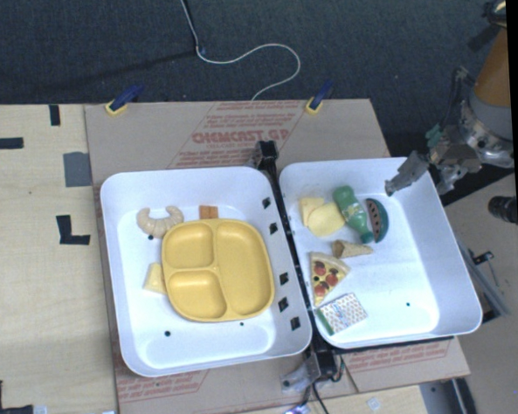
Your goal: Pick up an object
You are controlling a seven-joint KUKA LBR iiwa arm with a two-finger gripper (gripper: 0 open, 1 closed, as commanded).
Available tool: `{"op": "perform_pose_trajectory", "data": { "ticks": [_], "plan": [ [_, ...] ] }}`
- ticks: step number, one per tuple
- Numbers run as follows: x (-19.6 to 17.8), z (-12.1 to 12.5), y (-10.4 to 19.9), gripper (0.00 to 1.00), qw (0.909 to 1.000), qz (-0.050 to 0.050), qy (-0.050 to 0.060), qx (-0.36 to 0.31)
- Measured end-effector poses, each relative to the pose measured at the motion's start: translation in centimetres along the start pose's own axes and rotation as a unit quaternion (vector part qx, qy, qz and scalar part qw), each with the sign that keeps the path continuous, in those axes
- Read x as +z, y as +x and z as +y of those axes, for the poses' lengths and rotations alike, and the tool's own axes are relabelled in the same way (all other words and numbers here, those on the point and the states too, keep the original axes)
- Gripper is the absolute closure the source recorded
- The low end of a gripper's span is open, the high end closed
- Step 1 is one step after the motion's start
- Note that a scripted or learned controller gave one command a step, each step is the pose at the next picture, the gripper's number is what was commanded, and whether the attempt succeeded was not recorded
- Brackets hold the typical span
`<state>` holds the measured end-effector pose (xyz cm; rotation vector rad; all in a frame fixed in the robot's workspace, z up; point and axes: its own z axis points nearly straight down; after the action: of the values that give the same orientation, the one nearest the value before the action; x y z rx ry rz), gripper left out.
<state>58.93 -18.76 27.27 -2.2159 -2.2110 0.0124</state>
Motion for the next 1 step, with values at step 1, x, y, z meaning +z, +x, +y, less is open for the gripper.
{"op": "perform_pose_trajectory", "data": {
  "ticks": [1],
  "plan": [
    [-0.76, 0.19, 0.06, 0.00, 1.0000, -0.001, -0.006, -0.002]
  ]
}}
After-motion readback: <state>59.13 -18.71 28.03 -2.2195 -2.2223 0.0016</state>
